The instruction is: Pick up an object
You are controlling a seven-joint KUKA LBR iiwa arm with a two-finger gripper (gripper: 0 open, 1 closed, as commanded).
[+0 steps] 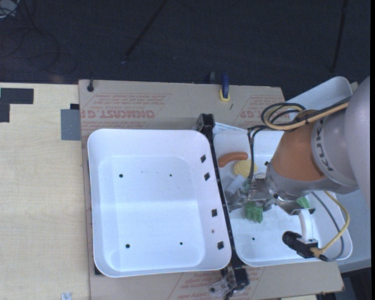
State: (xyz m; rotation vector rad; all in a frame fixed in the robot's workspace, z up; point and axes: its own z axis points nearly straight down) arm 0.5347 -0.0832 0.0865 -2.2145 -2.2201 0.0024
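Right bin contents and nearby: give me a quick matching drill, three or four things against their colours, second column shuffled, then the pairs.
Things:
1. sausage-shaped item at the far side of the right bin
2. lumpy toy just below the gripper
3. band above the wrist
4. clip on the cardboard's far edge

Colours:
A. green
B. blue and yellow
C. red-orange
D. orange

Pairs: 1-C, 2-A, 3-D, 4-B
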